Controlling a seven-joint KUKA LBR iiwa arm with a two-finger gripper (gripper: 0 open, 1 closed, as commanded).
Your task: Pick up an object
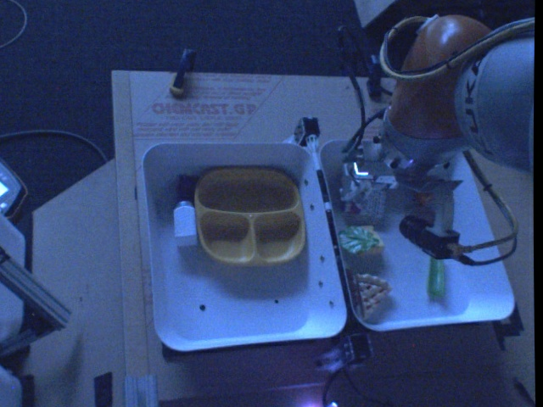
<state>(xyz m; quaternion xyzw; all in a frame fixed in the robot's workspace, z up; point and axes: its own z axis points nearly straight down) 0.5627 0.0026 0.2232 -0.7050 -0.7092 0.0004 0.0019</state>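
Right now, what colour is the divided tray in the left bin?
Yellow, dimmed under bluish light: the divided tray, seen in the camera view.

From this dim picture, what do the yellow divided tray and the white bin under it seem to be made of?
The yellow divided tray looks like moulded plastic, with a smooth, matte finish: rounded rims and three pressed compartments. The white bin also looks like plastic, smooth and slightly shiny, with soft rounded corners and small holes in its floor. The dim light leaves both uncertain.

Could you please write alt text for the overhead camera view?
A grey arm with an orange band lowers its gripper into the right white bin, above a green-topped toy. The left white bin holds a yellow divided plate.
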